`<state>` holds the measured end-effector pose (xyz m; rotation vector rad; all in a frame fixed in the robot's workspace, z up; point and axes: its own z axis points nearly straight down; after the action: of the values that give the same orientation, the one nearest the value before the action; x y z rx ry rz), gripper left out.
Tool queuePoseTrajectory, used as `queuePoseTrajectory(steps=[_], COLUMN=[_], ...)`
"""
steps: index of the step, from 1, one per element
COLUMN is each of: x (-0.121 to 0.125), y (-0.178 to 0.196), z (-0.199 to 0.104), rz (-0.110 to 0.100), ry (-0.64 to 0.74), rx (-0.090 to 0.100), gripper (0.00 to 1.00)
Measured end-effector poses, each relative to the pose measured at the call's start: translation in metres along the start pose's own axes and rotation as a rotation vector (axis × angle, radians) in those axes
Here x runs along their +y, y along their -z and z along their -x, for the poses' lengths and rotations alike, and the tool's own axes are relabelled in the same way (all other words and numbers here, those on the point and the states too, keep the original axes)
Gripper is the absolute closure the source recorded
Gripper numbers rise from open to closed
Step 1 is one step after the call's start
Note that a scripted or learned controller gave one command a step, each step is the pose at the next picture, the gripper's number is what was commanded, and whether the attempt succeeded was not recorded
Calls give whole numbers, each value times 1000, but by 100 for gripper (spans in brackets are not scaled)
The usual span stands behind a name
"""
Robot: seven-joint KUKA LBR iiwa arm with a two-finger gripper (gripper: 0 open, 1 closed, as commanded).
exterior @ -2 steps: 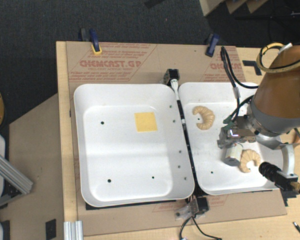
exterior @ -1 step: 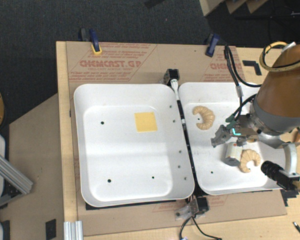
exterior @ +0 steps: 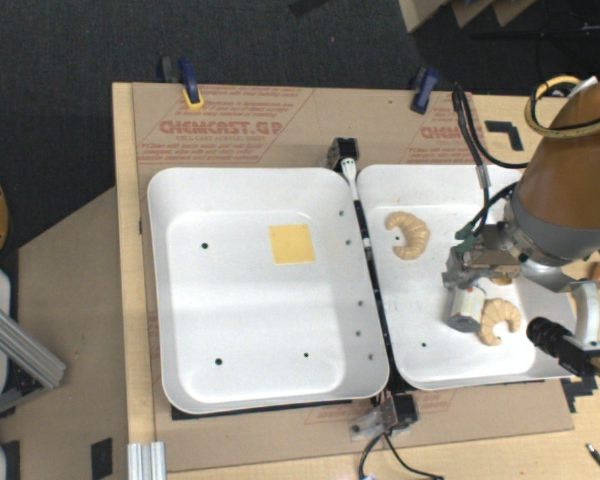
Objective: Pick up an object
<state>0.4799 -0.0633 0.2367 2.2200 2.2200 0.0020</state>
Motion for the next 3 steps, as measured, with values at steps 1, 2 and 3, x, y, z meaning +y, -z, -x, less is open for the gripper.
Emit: queuePoseTrajectory(steps=[1, 2, 3], x=[1, -2, 1], y=[257, 111, 279], z=[11, -22, -31], rz=[20, -18, 20], ry=[1, 2, 3], rx=[-2, 2, 0], gripper=[100, 100, 100])
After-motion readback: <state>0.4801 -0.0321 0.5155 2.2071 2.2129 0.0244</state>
